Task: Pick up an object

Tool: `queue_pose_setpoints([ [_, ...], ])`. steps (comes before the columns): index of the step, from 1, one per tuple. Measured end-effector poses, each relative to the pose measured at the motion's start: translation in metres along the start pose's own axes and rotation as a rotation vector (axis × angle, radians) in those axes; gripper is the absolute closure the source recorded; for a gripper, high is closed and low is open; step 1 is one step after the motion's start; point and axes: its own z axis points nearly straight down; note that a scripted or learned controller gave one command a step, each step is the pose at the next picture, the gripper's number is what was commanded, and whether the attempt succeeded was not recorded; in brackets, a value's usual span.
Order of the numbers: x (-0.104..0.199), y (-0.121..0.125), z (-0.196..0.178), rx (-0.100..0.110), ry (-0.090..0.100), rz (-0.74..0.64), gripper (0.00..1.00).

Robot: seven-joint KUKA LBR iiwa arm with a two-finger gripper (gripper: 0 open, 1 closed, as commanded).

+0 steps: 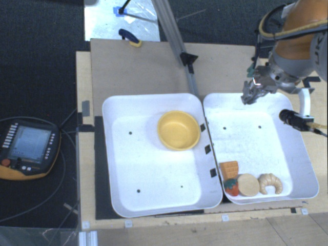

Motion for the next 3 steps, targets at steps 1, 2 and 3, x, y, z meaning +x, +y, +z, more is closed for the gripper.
queue_pose_setpoints([
  [1,0.049,0.003,-0.005,0.0,0.0,0.0,1.0],
  [2,0.108,0.003,0.004,0.001,0.0,0.0,1.0],
  [3,0.166,0.017,0.004,0.0,-0.001,0.0,1.0],
])
